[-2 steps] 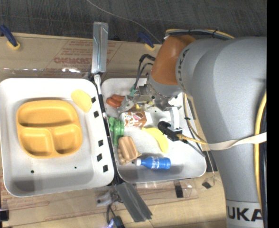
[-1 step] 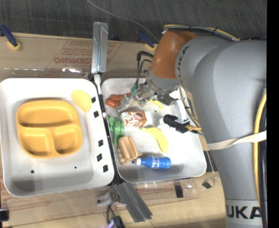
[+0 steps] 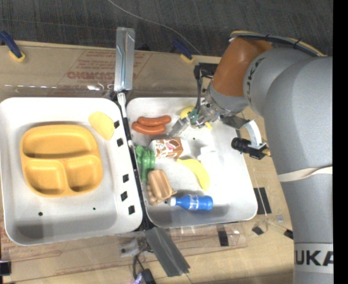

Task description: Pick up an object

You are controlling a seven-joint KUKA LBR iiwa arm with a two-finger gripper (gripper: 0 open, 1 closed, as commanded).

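Sausages lie just left of the gripper in the right bin — the nearest pick on offer.

From largest to smallest: the grey arm reaches in over the right bin; the left bin carries a yellow divided tray and a yellow piece; the right bin holds the sausages at its upper left, their long axis running left to right, with a snack packet, a yellow banana-like piece, a bread roll, a blue bottle and a green item below. The gripper hovers low at the bin's upper middle — whether it is parted or closed cannot be told, and nothing is seen in its hold.
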